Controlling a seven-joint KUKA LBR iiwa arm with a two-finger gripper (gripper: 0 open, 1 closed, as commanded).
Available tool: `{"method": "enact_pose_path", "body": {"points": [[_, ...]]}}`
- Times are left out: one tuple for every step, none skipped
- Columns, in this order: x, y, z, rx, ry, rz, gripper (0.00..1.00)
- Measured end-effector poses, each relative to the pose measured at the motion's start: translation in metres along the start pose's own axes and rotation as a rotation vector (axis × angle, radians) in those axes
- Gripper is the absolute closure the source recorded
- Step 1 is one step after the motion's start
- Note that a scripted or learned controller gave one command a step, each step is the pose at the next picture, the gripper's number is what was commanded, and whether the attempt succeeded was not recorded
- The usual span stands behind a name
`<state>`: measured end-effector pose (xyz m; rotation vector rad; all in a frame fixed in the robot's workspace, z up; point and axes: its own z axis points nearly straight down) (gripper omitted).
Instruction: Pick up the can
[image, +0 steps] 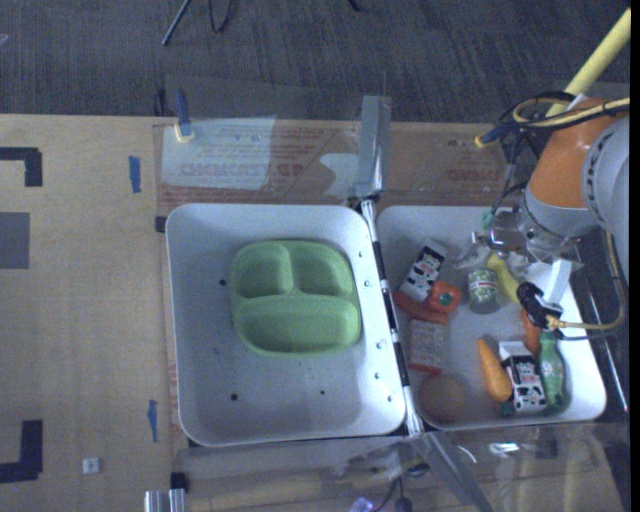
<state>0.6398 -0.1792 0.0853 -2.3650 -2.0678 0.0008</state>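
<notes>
The can is small, with a greenish top, and stands upright in the right bin near its middle back. My gripper hangs just above and behind the can, at the end of the grey arm with the orange band that reaches in from the upper right. The wrist body hides the gripper's tips, and nothing is seen lifted off the bin floor. The can rests on the bin floor beside a yellow banana.
Around the can lie a milk carton, a red item, a carrot, a second carton, a green packet and a brown round object. The left bin holds a green divided plate.
</notes>
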Motion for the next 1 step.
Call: {"method": "enact_pose_path", "body": {"points": [[0.0044,-0.0275,-0.0003,-0.001,0.001,-0.012,0.0]]}}
